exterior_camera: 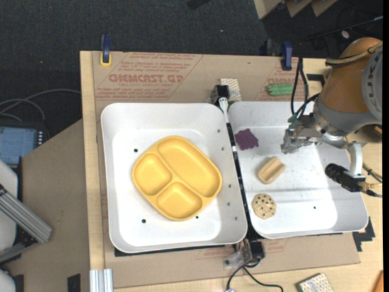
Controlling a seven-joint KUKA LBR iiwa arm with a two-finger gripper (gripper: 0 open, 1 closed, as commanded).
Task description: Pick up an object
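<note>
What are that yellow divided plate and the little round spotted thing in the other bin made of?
The yellow divided plate looks like moulded plastic: even colour, soft sheen, rounded compartment ridges. The round spotted thing looks like a chocolate-chip cookie, tan and matte with dark specks; probably a plastic or foam toy, though the view cannot settle that.

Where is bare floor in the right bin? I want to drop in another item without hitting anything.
The right bin has bare floor along its near right side, right of the cookie and below the gripper. Its left side is crowded: purple piece, tan roll and cookie line up there. In the left bin, the margins around the yellow tray are bare.
</note>
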